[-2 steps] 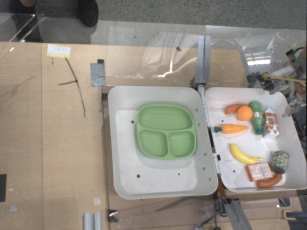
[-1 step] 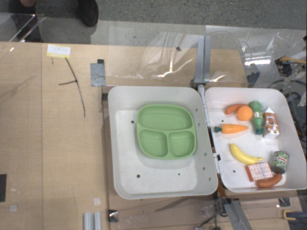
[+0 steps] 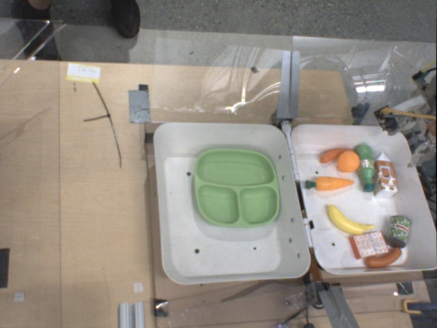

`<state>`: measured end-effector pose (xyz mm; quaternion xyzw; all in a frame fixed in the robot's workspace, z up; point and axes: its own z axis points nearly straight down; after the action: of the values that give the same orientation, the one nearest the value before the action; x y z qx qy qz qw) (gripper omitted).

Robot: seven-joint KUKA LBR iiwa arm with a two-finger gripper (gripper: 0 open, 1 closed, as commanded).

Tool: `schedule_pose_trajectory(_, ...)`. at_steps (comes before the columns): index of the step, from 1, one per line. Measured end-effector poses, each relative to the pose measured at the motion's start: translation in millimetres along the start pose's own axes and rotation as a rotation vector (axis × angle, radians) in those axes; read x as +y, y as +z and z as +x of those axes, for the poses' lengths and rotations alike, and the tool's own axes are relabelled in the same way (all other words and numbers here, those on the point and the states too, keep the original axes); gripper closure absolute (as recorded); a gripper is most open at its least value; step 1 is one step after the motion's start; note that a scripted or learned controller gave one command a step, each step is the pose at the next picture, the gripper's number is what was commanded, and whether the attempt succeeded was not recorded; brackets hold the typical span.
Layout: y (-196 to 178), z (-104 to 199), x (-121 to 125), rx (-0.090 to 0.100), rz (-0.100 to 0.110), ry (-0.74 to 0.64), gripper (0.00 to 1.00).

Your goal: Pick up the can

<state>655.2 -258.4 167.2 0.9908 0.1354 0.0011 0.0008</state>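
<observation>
The can is small and dark green with a red mark on its label. It stands in the right bin near the front right corner, between a red patterned box and the bin's right wall. My gripper sits at the view's right edge, over the far right corner of that bin and partly cut off. It is well behind the can and apart from it.
The right bin also holds a banana, a sausage, two carrots, an orange, a green bottle and a white-orange carton. A green divided plate lies in the left bin.
</observation>
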Motion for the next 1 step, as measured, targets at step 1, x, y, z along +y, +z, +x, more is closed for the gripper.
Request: schedule_pose_trajectory(1, -15.1, 2.0, 0.8, 0.006, -0.005, -0.01, 1.0)
